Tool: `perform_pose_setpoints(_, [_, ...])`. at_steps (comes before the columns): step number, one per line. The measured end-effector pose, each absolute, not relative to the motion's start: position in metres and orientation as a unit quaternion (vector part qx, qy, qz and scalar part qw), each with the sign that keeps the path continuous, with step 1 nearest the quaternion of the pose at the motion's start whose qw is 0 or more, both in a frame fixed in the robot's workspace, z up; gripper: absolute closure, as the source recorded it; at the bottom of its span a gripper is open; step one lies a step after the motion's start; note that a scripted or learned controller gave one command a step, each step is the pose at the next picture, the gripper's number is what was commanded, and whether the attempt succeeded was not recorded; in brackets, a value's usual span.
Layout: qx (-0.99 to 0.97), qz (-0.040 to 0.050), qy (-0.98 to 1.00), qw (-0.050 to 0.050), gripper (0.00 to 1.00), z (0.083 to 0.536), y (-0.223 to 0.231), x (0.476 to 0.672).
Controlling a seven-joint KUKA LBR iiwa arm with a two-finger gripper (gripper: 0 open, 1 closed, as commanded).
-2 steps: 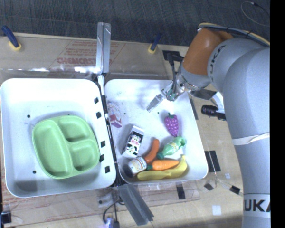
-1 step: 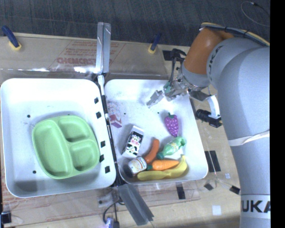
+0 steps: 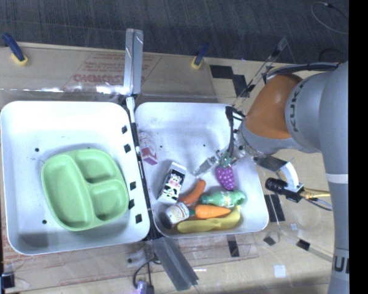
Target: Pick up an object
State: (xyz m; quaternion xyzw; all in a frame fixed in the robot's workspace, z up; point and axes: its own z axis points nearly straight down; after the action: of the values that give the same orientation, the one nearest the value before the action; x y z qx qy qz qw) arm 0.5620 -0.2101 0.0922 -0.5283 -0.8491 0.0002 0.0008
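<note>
We find the gripper (image 3: 224, 160) low in the right bin (image 3: 190, 118), directly over the purple grapes (image 3: 226, 176); its grasp we cannot tell; green tray (image 3: 86, 188) occupies the left bin (image 3: 24, 121).

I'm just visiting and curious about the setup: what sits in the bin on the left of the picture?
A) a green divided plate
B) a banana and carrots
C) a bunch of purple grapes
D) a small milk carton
A: the green divided plate lies alone in the left bin; the food toys lie in the other bin.

A green divided plate (image 3: 86, 187) lies in the left white bin (image 3: 12, 164); blue clamps (image 3: 15, 48) grip the bench edge.
</note>
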Motion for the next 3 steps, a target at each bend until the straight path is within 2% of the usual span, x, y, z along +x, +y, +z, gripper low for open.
perform_pose_setpoints(1, [-0.517,0.0,-0.856,-0.001,0.0,0.148,-0.186,0.623])
perform_pose_setpoints(2, [-0.486,0.0005,-0.874,0.001,0.0,0.091,-0.132,0.589])
perform_pose_setpoints(3, [-0.462,-0.0001,-0.887,-0.001,0.0,0.093,-0.155,0.646])
